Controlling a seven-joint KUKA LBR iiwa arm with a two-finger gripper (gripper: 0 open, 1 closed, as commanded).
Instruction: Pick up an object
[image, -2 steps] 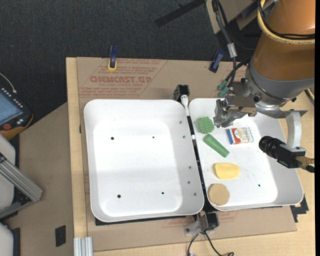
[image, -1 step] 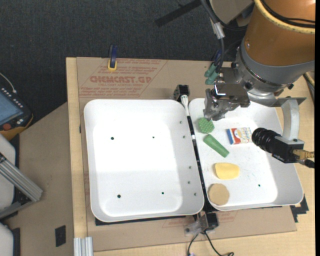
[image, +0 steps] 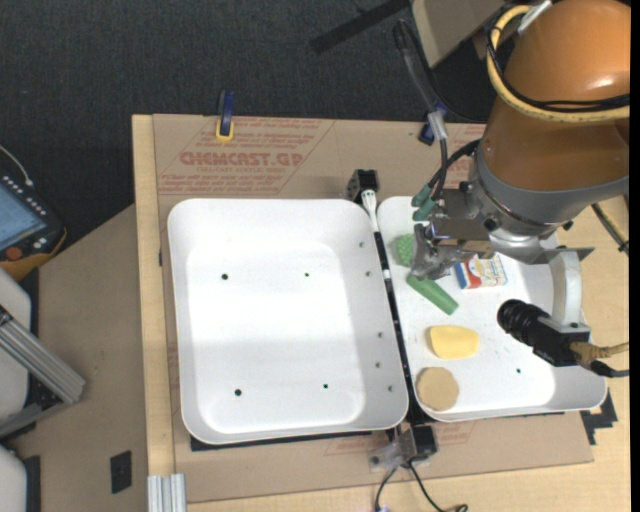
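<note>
The right bin (image: 520, 398) holds several small objects. A long green block (image: 434, 294) lies tilted near the bin's left wall. A second green piece (image: 403, 248) lies just behind it. My gripper (image: 432, 264) hangs low over the bin, directly above the upper end of the long green block and beside the second green piece. A small white box with red and blue print (image: 481, 273) sits just right of the gripper. A yellow wedge (image: 453, 342) and a round tan disc (image: 437, 388) lie nearer the front. The wrist hides the bin's back part.
The left bin (image: 182, 300) stands beside the right one, their walls touching along the middle. Both rest on a cardboard sheet (image: 250, 150) with a blue and yellow clamp (image: 225, 122) at its back edge. The large orange and grey arm (image: 560, 110) overhangs the right bin.
</note>
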